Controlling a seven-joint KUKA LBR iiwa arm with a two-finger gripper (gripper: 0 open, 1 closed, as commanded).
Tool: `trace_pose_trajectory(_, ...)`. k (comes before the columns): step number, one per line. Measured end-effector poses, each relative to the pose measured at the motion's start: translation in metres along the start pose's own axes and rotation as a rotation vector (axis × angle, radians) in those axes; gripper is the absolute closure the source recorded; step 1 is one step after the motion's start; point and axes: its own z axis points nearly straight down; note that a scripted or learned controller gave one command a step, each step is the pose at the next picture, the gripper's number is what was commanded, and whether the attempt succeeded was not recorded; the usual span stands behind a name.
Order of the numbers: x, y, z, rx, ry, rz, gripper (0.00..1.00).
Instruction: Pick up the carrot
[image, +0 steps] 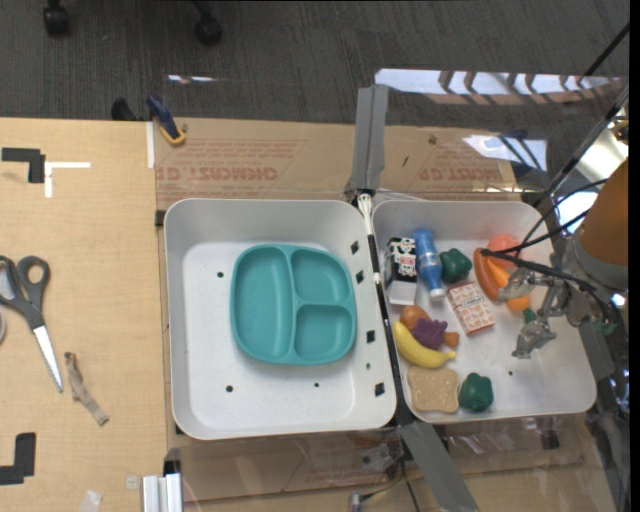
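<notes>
The hand (528, 325) hung low over the right bin (560, 395), its metal fingers pointing down near the bin's right side; whether they were apart or together, I could not tell. The carrot (490, 272) lay up and to the left of it, orange against the white floor, with dark cables crossing over it. Beside it sat a dark green vegetable (455, 264), a blue bottle (427, 260) and a small black-and-white carton (402, 258). A red-patterned box (471, 307) lay in the middle, its print too small to read. Nearer the front were a banana (421, 345), a purple piece (431, 331), a slice of bread (432, 390) and another green item (477, 392). The left bin (190, 330) held a teal divided plate (294, 303). The cardboard behind (260, 170) bore reversed red lettering I could not make out. Scissors (32, 305) lay on the bench (80, 300).
</notes>
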Motion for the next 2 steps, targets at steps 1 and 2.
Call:
trace_pose_trajectory(1, -0.038, 0.027, 0.02, -0.001, 0.009, -0.019, 0.0)
trace_pose_trajectory(2, -0.04, 0.027, 0.01, 0.0, 0.002, -0.019, 1.0)
